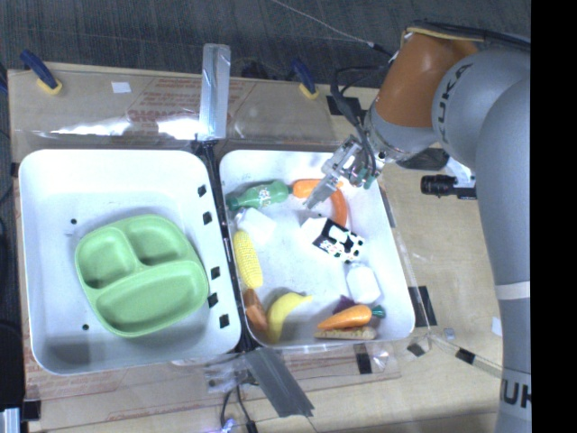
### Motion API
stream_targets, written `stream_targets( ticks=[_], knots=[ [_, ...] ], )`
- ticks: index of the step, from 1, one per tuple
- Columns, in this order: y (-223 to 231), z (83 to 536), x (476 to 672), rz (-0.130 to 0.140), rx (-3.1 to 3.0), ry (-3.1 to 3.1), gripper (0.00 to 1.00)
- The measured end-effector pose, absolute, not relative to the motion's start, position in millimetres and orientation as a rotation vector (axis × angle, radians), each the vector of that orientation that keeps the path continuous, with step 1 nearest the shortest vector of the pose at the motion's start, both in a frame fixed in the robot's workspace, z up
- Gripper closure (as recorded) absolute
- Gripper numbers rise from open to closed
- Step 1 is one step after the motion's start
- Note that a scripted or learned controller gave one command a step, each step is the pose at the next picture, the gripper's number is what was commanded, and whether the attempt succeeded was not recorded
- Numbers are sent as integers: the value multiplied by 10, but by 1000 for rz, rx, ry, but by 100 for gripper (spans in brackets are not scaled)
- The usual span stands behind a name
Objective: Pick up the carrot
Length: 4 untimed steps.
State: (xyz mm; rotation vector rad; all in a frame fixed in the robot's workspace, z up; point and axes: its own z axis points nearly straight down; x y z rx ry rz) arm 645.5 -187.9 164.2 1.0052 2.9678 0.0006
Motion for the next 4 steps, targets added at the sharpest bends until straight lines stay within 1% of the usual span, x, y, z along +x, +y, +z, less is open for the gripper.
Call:
stream_targets(
  ticks=[1, 2, 3, 4],
  knots=[
    [-1821, 1602, 6306, -2, 1553, 2734, 0],
    [-1764, 1064, 6604, 2, 1857, 2516, 0],
    [-1775, 1216, 6627, 0, 1844, 2516, 100],
    [-1767, 1203, 6622, -2, 1844, 2520, 0]
  ],
)
